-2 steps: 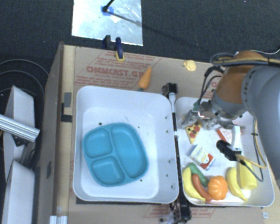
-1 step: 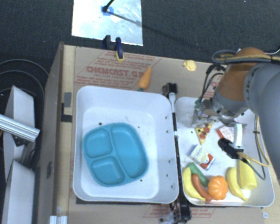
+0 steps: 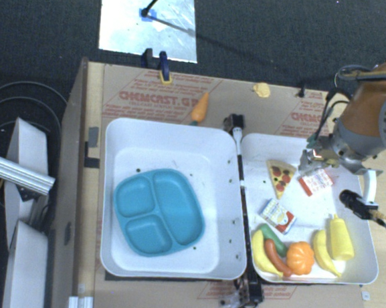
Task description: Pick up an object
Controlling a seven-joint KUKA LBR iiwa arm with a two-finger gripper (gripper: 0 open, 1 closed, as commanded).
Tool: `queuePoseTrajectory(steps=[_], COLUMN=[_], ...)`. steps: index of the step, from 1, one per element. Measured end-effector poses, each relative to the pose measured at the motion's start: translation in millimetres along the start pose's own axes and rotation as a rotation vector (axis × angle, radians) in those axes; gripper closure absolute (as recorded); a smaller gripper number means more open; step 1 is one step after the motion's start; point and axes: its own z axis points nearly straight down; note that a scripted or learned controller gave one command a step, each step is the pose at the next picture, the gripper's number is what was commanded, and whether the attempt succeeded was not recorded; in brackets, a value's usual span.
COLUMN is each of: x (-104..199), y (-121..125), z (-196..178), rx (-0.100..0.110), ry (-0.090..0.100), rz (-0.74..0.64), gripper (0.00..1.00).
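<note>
Gripper (image 3: 316,156), finger state can't be told, above red-white packet (image 3: 316,181); descend straight, beside pizza slice (image 3: 280,177), centre before closing.

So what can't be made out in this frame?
- Gripper: blurred against the red and white packet, so a grip can't be judged.
- Print on the small carton: too small to read.
- Hot dog: partly covered by the small pumpkin.
- Arm: cut off by the right edge.

You can read red "CHEMCAST" lettering printed on the brown board (image 3: 157,100) behind the left bin (image 3: 114,136); its other print is illegible.
</note>
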Motion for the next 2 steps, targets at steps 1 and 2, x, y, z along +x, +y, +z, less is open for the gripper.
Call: queuePoseTrajectory(steps=[1,2], x=[5.0,49.9], y=[0.3,-56.7], z=[2.5,18.8], rx=[0.002,0.010], ry=[0.003,0.007], rz=[-0.006,-0.007], gripper=[0.00,0.00])
